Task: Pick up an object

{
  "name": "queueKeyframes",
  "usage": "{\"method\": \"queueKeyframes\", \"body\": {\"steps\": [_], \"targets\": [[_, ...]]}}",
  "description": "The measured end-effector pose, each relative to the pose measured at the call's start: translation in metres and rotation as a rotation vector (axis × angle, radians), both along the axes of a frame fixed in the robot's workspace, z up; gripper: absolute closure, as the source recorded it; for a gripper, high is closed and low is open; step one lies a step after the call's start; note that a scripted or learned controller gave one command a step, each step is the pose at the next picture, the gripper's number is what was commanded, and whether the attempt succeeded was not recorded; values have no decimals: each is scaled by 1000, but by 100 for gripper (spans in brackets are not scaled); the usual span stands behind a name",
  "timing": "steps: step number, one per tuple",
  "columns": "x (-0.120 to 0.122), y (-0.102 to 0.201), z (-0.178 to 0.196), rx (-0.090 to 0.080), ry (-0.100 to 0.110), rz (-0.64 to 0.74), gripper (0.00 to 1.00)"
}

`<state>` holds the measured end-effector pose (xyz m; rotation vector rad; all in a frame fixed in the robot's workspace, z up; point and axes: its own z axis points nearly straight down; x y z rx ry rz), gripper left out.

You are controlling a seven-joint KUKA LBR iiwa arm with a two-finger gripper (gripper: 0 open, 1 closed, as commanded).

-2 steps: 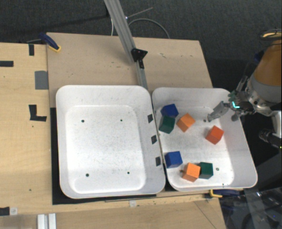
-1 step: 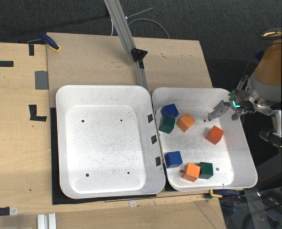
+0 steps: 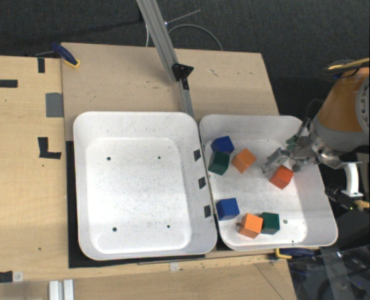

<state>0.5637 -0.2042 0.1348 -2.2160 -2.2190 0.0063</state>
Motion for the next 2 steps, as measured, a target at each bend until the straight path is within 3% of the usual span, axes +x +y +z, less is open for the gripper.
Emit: {"method": "queueKeyframes", "body": {"steps": [1, 2], "targets": [[0, 1, -45, -2, -4, 0, 0], [0, 2, -34, -1, -5, 1, 100]]}}
